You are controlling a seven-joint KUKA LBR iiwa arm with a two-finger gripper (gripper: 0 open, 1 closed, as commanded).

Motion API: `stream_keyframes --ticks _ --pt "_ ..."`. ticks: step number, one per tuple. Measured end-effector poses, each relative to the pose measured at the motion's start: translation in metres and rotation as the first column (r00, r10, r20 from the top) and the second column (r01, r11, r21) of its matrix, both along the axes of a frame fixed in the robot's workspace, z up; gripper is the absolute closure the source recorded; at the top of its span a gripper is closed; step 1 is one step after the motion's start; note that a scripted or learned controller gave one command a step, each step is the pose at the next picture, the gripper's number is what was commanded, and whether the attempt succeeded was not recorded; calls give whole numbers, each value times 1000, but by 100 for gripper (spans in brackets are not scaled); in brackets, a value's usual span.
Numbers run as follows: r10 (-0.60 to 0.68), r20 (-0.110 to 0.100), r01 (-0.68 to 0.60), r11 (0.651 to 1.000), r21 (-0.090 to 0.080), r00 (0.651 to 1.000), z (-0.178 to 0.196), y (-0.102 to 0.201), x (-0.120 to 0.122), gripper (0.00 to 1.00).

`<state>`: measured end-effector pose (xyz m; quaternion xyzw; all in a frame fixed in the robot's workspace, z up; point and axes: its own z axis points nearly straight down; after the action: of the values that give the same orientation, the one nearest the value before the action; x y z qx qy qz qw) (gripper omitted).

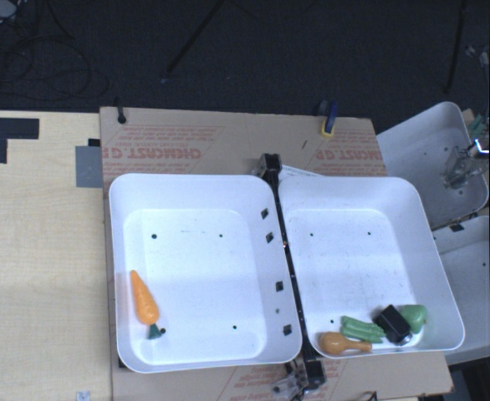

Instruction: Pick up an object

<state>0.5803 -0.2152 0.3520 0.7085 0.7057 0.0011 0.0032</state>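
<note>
An orange toy carrot (144, 299) with a small green stem lies in the left bin (186, 192), near its front left corner. In the right bin (354, 192), several items crowd the front right corner. A green pea pod (362, 330) lies beside a black block (393, 324). A light green piece (413, 315) sits just right of the block. An orange-tan pear-shaped toy (344, 344) rests against the front wall.
Both bins stand on a cardboard sheet (228, 144) on the pale wooden bench (36, 249). A blue clamp (329, 117) holds the sheet's far edge. A black clip (270, 164) joins the bins at the back. A white panel (433, 153) with metal fittings stands at the right.
</note>
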Motion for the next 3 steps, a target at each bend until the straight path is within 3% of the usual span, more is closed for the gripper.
stream_keyframes --ticks 1,2,3 --pt "0 -7 0 1000 3 1000 22 1 -38 100" --pt "0 -10 0 1000 5 1000 14 9 -72 100" --pt "9 -17 -8 1000 7 1000 -144 4 -11 100"
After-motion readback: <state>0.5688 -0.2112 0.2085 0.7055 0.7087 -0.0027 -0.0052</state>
